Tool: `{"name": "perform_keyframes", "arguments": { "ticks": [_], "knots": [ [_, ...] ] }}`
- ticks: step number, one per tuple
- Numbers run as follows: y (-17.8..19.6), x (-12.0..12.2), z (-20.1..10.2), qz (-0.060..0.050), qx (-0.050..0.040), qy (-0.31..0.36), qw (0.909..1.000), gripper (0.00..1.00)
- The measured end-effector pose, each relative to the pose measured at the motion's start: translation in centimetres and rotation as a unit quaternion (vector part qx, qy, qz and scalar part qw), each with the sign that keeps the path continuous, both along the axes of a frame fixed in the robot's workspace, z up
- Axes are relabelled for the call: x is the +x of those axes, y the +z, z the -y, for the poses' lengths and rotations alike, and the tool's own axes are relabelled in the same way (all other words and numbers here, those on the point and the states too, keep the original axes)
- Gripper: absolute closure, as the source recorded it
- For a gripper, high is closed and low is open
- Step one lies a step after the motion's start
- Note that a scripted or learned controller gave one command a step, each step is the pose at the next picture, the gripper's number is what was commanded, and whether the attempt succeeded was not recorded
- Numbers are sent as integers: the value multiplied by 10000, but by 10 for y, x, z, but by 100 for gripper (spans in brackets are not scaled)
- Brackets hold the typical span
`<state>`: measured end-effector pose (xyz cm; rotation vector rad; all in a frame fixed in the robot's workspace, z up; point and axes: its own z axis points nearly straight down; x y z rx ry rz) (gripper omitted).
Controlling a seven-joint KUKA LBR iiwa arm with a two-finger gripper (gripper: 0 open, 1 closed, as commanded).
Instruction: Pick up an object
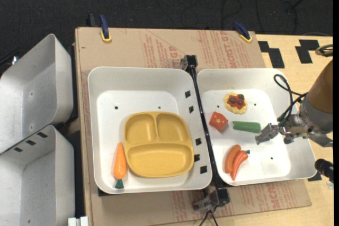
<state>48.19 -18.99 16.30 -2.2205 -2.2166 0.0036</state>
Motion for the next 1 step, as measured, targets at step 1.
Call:
{"name": "perform_keyframes", "arguments": {
  "ticks": [1],
  "knots": [
    [-55, -2, 10, -3, 0, -4, 10000, 0]
  ]
}}
